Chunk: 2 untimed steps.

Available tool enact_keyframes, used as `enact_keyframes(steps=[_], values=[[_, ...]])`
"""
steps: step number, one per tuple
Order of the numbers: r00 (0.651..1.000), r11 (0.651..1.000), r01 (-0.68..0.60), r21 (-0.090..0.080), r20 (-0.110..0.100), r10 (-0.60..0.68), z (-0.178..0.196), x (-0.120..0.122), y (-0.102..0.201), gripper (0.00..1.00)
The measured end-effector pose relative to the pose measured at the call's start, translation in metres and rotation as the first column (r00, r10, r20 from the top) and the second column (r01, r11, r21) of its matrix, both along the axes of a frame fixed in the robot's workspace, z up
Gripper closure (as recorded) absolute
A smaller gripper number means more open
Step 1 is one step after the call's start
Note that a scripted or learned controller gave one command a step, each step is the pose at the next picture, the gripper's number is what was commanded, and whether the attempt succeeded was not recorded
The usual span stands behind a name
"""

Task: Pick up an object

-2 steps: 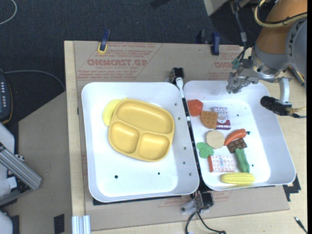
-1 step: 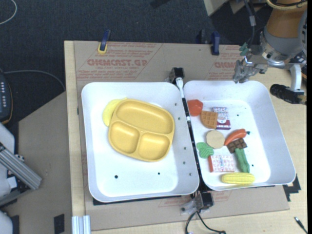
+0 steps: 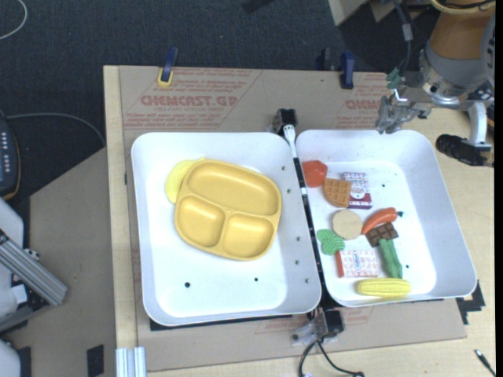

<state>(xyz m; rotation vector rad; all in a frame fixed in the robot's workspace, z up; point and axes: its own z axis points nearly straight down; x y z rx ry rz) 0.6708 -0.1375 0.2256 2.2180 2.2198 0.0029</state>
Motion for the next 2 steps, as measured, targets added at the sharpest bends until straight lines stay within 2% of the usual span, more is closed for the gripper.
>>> enact_keyframes(steps=[1,2], values=[[1.000,1.000,-0.005,0.004,-0.004,0.005,0.009,-0.004,0.059,1.00],[1.000,1.000,-0.003,0.003,-0.007,0.003,-0.011,-0.010,0.090,1.00]])
